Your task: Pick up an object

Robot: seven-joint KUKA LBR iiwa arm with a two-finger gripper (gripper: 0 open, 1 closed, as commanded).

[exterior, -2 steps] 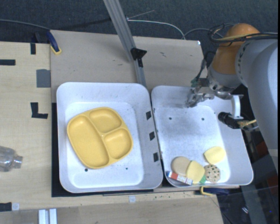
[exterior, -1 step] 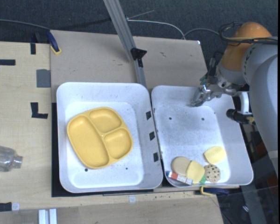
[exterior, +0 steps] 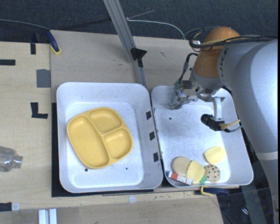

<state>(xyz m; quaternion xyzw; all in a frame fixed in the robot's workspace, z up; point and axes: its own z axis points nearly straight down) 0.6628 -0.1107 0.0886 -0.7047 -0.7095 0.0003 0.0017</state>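
Where the table (exterior: 93,59) comes nearest the camera, two shallow white bins sit side by side, touching along their inner walls.

Right bin (exterior: 238,169): four small food pieces, clustered in its near right corner. One round tan biscuit (exterior: 179,163); one pale yellow piece (exterior: 195,170) just right of it, touching; one speckled brown cookie (exterior: 213,173) at the right end of the row; one pale yellow piece (exterior: 214,154) a little farther back, apart from the row. A small red-and-white item (exterior: 181,177) lies against the near wall under the biscuit; what it is cannot be told.

Left bin (exterior: 63,162): one yellow plate (exterior: 99,136) with three compartments, lying flat and turned at a slant, nothing in the compartments.

Left edge of the table: one clear plastic bottle (exterior: 4,157) on its side, well apart from the bins.

Far end of the right bin: one claw (exterior: 176,101), low over the far left corner, well apart from the food pieces. Whether it is open or closed cannot be told; nothing is seen in it.

Beyond the bins: one grey metal bar (exterior: 123,31) running slantwise over the table.
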